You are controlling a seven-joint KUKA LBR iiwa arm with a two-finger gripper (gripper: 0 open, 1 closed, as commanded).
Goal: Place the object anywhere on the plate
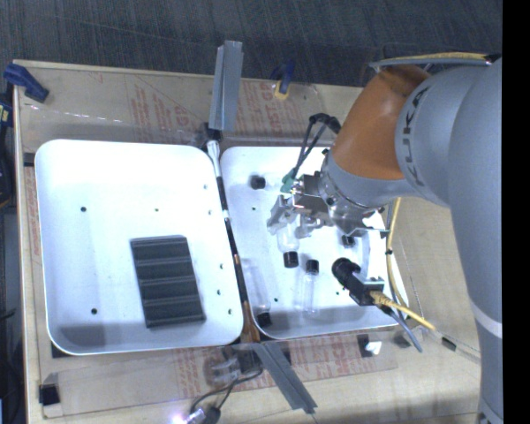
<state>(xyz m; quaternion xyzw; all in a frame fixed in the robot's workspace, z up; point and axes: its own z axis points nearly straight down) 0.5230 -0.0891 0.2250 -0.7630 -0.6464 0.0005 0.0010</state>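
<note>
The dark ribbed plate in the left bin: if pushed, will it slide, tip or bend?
The ribbed plate lies flat and low on the left bin's smooth white floor, so it would probably slide, not tip. Its straight edges and even ribs suggest that it is stiff.

Two shallow white bins side by side on the wooden bench [115, 100], dark ribbed rectangular plate [166, 280] lying in the left bin [71, 175] — toward its near right part, grey arm's gripper [291, 216] over the right bin [256, 237], small clear vial with a black cap [310, 285] lying in that bin, near its front
</note>
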